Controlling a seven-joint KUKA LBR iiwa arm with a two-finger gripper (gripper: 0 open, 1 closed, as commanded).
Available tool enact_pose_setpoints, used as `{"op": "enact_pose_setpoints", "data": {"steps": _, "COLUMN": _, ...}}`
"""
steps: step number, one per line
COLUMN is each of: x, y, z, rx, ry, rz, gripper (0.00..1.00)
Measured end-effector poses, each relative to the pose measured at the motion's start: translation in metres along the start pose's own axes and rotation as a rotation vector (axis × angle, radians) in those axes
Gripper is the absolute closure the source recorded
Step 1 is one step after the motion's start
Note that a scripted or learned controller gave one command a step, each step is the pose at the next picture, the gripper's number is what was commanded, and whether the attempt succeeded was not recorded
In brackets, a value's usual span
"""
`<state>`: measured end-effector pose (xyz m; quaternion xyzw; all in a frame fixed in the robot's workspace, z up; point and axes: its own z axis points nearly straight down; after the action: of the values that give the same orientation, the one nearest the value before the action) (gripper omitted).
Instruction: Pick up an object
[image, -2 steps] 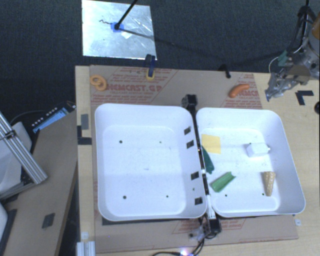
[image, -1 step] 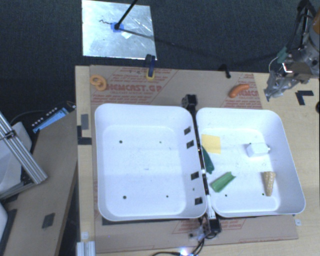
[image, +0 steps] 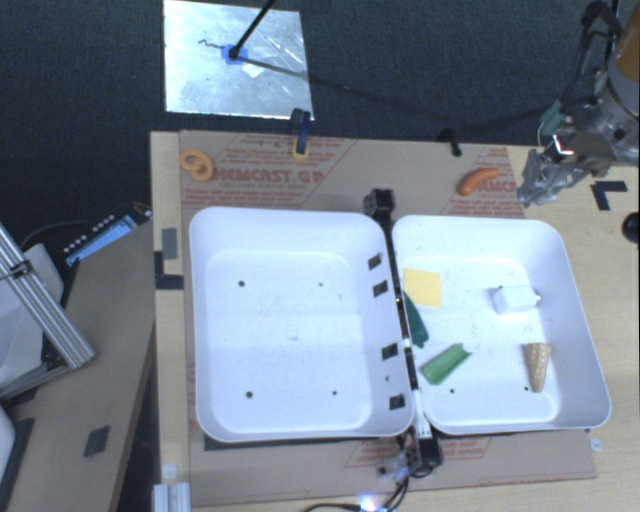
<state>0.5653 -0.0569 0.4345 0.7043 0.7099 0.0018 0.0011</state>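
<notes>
The right bin (image: 560, 262) holds a yellow square piece (image: 423, 287), a dark green piece (image: 415, 322) against its left wall, a lighter green piece (image: 444, 363), a small white block (image: 514, 298) and a tan cone (image: 538, 365). My gripper (image: 537, 183) hangs above the bench past the right bin's far right corner, apart from everything in the bin. Nothing shows between its fingers. An orange sausage-shaped piece (image: 478, 181) lies on the cardboard just left of the gripper, outside the bins.
The left bin (image: 215, 240) sits beside the right one, joined by a black hinge strip (image: 392, 300). An orange ring (image: 197, 165) and a yellow-blue clamp (image: 299, 135) lie on the cardboard at the back. A silver sheet (image: 236, 60) lies beyond the bench.
</notes>
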Motion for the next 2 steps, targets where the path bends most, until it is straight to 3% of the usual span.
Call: {"op": "enact_pose_setpoints", "data": {"steps": 2, "x": 0.041, "y": -0.058, "z": -0.052, "rx": -0.001, "ry": 0.000, "rz": 0.001, "gripper": 1.00}}
